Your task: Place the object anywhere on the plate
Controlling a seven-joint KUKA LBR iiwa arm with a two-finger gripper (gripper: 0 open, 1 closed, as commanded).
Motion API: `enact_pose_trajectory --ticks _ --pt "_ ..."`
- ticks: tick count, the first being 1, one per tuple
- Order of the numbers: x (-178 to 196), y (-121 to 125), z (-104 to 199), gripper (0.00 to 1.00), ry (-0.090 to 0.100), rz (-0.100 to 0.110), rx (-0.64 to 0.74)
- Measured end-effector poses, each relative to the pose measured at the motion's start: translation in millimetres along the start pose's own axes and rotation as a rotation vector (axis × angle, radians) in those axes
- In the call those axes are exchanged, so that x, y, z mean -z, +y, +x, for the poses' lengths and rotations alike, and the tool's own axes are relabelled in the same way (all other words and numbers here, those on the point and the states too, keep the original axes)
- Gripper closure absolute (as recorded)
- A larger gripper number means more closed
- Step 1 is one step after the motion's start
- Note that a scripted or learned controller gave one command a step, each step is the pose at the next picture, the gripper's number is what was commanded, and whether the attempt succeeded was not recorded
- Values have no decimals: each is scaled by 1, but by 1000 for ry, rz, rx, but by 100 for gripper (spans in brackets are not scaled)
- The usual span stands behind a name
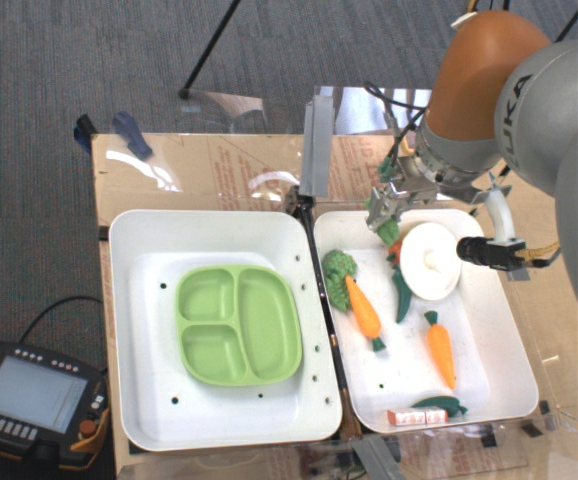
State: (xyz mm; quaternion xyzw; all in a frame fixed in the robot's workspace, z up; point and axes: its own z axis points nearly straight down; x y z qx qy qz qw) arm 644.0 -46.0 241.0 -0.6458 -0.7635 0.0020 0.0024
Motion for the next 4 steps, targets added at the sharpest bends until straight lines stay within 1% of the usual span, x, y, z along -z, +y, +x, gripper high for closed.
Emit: enact_pose_trajectory --ticks 1,2,3,4 --pt "-58 12 82 100 1 4 -15" --pt "-55 -32 169 100 1 0 -78" --pt "-55 -32 167 0 -1 0 -81" --pt "-47 -33 166 100 0 4 -81"
